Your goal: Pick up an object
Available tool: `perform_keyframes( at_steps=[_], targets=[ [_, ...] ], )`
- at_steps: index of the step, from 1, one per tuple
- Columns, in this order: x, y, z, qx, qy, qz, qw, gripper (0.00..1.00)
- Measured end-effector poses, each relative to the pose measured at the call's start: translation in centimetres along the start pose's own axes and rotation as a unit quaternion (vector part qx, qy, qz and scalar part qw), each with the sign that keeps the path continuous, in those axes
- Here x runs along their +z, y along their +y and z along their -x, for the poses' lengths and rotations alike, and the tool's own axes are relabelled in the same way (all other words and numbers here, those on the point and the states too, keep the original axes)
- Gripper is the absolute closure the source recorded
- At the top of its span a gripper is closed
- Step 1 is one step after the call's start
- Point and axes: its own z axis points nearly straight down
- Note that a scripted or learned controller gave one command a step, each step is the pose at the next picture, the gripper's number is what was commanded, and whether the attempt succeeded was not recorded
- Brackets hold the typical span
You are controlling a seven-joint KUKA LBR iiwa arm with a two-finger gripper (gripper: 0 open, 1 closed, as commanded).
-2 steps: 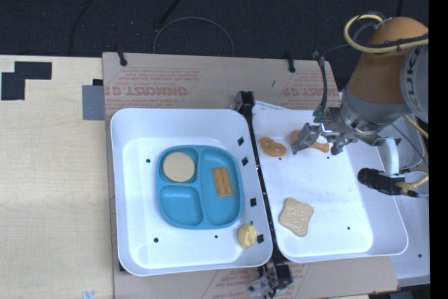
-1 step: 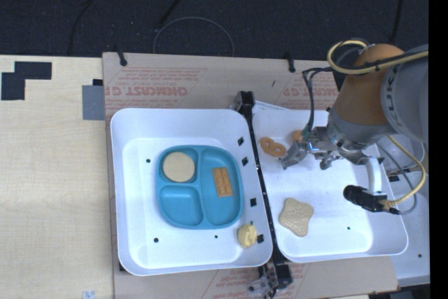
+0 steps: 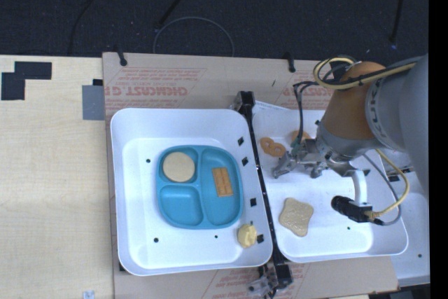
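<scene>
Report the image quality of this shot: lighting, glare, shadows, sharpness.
Camera view: even, flat light; the two white bins come out bright, nearly washed out, with no hard glare. Soft shadows lie under the blue tray and the arm. The floor at the top is very dark. Overall soft and low in detail; the gripper is too blurred to read.

We see a divided tray (image 3: 198,187) in the left bin (image 3: 133,143); the right bin (image 3: 336,248) holds a pretzel (image 3: 272,147) behind a cracker (image 3: 296,216).

Glossy blue plastic tray (image 3: 183,210)
</scene>
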Motion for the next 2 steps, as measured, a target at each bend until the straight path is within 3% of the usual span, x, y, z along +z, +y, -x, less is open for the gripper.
perform_keyframes(
  at_steps=[1, 2],
  targets=[
    [-1.2, 0.0, 0.2, 0.002, 0.000, 0.000, 1.0000, 1.00],
    [-7.5, 0.0, 0.6, 0.003, -0.001, 0.003, 1.0000, 1.00]
  ],
)
